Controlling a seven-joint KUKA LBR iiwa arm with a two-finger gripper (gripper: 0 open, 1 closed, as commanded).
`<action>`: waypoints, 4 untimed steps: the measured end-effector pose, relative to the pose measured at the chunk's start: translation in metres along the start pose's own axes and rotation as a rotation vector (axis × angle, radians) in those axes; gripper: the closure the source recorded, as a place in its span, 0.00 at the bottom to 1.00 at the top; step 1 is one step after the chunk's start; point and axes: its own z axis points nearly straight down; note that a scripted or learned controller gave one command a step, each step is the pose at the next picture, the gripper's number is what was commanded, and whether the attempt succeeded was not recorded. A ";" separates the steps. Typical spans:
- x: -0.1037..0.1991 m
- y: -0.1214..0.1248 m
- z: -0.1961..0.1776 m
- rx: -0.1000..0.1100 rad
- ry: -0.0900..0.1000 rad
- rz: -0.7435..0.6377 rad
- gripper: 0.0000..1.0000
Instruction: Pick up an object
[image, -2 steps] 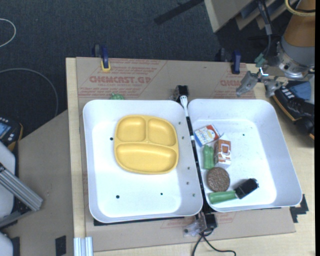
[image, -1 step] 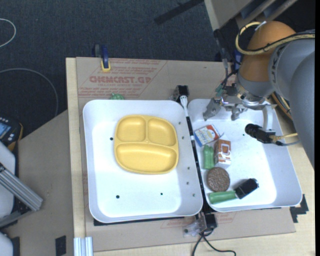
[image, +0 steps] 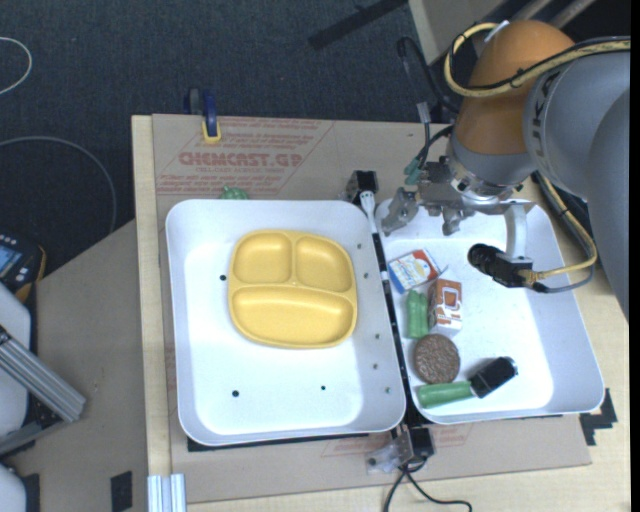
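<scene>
My gripper (image: 424, 214) hangs over the far left part of the right bin (image: 560, 330), below the orange wrist band (image: 500, 90). Its two grey fingers stand apart, open, with nothing between them. Just in front of it lies a white, blue and orange packet (image: 413, 270). Nearer the front lie a red and orange box (image: 446, 303), a green cylinder (image: 417, 314), a brown round disc (image: 437, 358), a green marker (image: 443, 393) and a black block (image: 493, 376).
The left bin (image: 200, 330) holds a yellow divided plate (image: 293, 287). A black part with a yellow cable (image: 497, 263) hangs off the arm over the right bin. A wooden board (image: 250, 150) lies under both bins.
</scene>
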 end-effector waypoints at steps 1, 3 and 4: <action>0.063 -0.016 -0.053 -0.006 0.000 -0.001 0.00; 0.153 -0.026 -0.177 -0.004 -0.002 0.003 1.00; 0.229 -0.061 -0.115 0.009 -0.001 -0.001 1.00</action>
